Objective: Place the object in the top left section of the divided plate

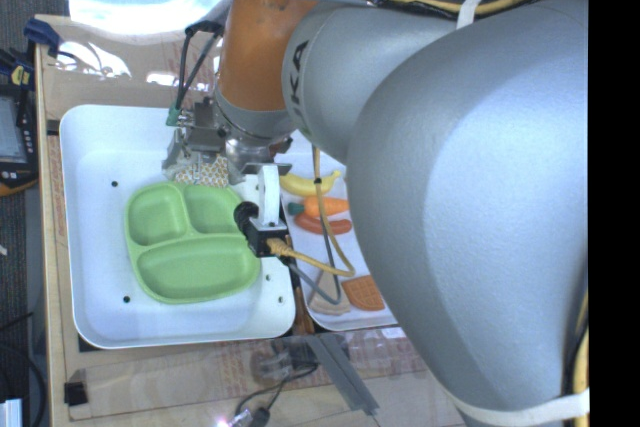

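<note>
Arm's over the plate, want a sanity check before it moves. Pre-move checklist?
1. Plate lies flat in the left bin: ok.
2. Top left section free of items: ok.
3. Gripper placed over the top left section: not ok, it sits at the plate's upper edge, nearer the top right section.
4. Object held between the fingers: cannot tell, something speckled shows under the gripper.
5. Banana and carrot lie in the right bin, off the plate: ok.

A pale wooden worktop (150, 380) bears two shallow white bins side by side, the left bin (85, 245) and the right bin (330, 320).
</note>
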Controlling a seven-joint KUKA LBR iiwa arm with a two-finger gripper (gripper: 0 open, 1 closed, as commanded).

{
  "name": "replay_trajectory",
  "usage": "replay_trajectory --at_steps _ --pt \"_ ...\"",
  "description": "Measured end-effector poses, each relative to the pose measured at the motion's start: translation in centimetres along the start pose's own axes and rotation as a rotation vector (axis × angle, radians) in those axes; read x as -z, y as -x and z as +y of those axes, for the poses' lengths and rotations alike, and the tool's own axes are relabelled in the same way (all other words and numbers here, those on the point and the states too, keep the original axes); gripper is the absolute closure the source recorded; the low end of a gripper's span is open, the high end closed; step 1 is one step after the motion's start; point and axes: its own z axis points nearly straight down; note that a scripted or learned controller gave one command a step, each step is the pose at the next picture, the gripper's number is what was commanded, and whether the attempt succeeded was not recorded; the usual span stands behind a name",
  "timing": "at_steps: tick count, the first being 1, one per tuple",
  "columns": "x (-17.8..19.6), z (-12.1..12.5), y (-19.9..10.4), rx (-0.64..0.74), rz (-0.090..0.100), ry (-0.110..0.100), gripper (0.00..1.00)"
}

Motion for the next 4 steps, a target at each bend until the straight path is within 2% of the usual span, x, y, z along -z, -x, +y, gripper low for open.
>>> replay_trajectory --at_steps 1,2,3,4 --pt "0.0 0.0 0.0 0.000 0.000 0.000 0.00" --pt "-3.4 -4.2 -3.0 0.295 0.000 -0.002 0.00" --pt "-3.4 0.3 -4.5 0.674 -0.001 0.004 0.00" --pt "-3.1 -10.4 -6.6 0.985 -0.001 0.000 0.00"
